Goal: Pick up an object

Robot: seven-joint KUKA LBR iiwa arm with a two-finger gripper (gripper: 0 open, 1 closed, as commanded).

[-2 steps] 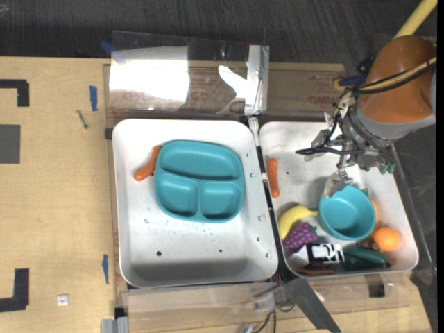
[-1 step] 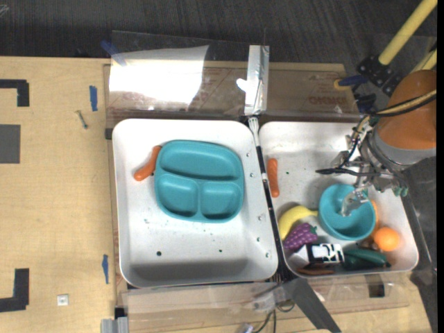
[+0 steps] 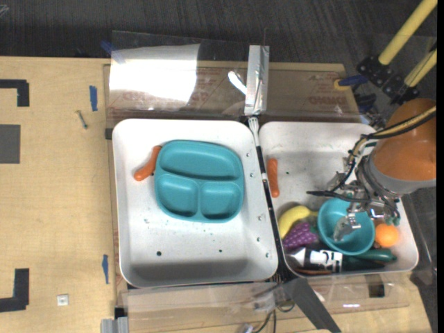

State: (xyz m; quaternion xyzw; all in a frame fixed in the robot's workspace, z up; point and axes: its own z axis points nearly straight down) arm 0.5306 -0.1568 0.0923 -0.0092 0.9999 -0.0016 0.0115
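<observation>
Gripper (image 3: 352, 220) sits down inside the teal bowl (image 3: 345, 236), near the right bin's (image 3: 305, 144) front edge; finger opening cannot be told. Bowl: smooth, round plastic. Just beside it: yellow banana (image 3: 293, 217), knobbly purple grapes (image 3: 302, 236), orange ball (image 3: 387, 236).

Light tan wooden bench top (image 3: 48, 207) at left carries black corner markings (image 3: 19, 92); dark grey carpeted floor (image 3: 208, 5) lies beyond.

divided plate (image 3: 199, 180): teal plastic, smooth, matt
bins (image 3: 132, 248): white plastic, faint sheen
bowl (image 3: 345, 235): teal plastic, glossy
bench (image 3: 52, 186): wood-look board, matt
</observation>
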